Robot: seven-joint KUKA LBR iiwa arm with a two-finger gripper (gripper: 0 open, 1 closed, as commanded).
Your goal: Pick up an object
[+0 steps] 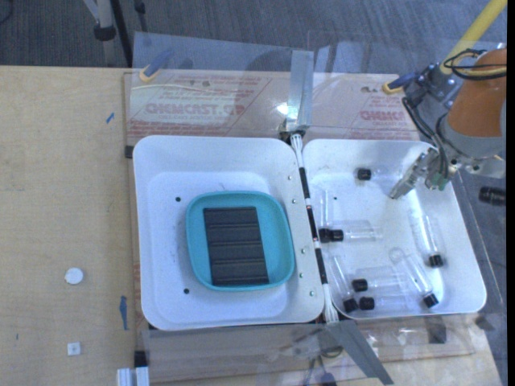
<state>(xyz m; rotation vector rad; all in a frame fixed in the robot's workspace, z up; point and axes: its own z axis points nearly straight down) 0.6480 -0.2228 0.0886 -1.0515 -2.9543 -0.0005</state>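
Vials of clear plastic with small black caps (352, 233) lay scattered across the right white bin (467, 240), some near the divider, some along the bottom edge, one toward the right wall (426, 236). We judged them light, stiff and slick, and apt to roll on their round sides, so the surest hold looked to be across the tube's body, fingers square to its long axis, not on the tiny cap. A loose black cap (364, 174) lay apart near the top of that bin. Our end effector (406, 183) hung over the upper right part of the bin, slanted down and leftward, with nothing visibly between its tips; we could not tell how wide it stood. In the left white bin (153, 215) sat a teal tray (195, 248) holding a dark ribbed block (234, 245), a bulkier target.
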